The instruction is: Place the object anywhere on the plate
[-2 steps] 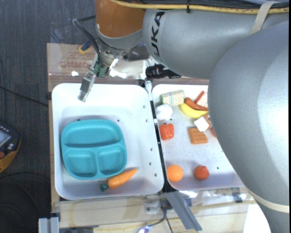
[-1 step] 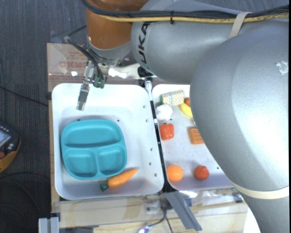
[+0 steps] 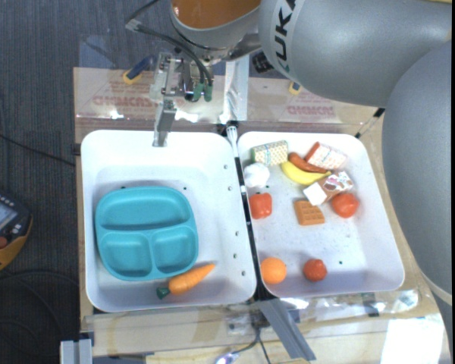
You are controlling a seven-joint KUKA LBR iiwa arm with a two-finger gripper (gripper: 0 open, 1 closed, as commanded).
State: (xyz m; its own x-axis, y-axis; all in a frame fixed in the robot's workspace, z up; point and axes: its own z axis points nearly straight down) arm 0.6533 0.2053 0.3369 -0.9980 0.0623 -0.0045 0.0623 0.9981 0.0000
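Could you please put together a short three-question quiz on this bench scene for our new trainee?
1. True or false: the carrot lies inside one of the compartments of the blue plate.
2. Which bin holds the banana? A) the left bin B) the right bin C) neither
3. Fill in: the gripper hangs over the ____ edge of the bins, as seen from the camera.

Key
1. False: the carrot lies on the floor of the left bin, just beyond the plate's near right corner.
2. B: it lies among the other toy foods there.
3. Far: it is at the top of the view, near the divide between the bins.
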